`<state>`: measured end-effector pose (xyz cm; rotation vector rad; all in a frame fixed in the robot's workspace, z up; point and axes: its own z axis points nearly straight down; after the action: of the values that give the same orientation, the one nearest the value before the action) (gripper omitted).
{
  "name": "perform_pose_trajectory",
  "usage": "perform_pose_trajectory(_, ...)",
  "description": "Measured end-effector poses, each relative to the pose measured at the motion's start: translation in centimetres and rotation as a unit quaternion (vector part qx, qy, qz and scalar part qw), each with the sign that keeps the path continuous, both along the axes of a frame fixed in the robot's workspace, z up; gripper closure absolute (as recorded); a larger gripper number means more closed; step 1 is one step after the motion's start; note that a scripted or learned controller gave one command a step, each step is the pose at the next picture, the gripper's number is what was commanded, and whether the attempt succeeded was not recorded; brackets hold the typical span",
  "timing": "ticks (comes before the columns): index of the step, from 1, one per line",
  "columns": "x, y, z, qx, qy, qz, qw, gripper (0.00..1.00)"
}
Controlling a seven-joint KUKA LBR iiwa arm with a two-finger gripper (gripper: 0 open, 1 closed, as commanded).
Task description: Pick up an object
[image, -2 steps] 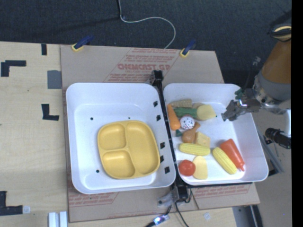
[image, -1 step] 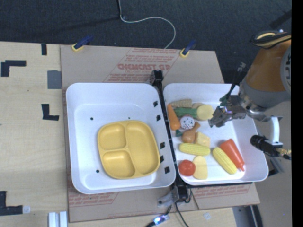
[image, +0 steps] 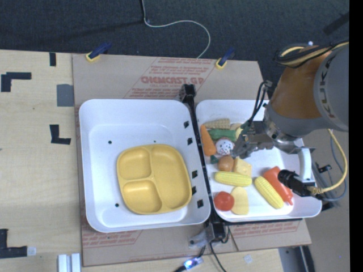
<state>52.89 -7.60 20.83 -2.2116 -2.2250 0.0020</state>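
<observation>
Approach step judged under way. Dark two-finger gripper [image: 245, 146] is poised low over the right white bin [image: 309, 211], centre-right of frame; finger state cannot be told. Small brown plastic onion [image: 226, 163] lies just beneath; a short descent is needed.

I'm seeing my arm [image: 317, 89] as a fat grey cylinder with a wide orange band. A yellow cable loops over it. The claw [image: 245, 143] looks dark metal.
</observation>
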Motion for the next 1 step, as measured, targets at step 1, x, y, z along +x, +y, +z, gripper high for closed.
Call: perform_pose_trajectory(1, -1.61, 5.38, 1.87, 0.0001, -0.001, 0.001, 1.0, 1.0)
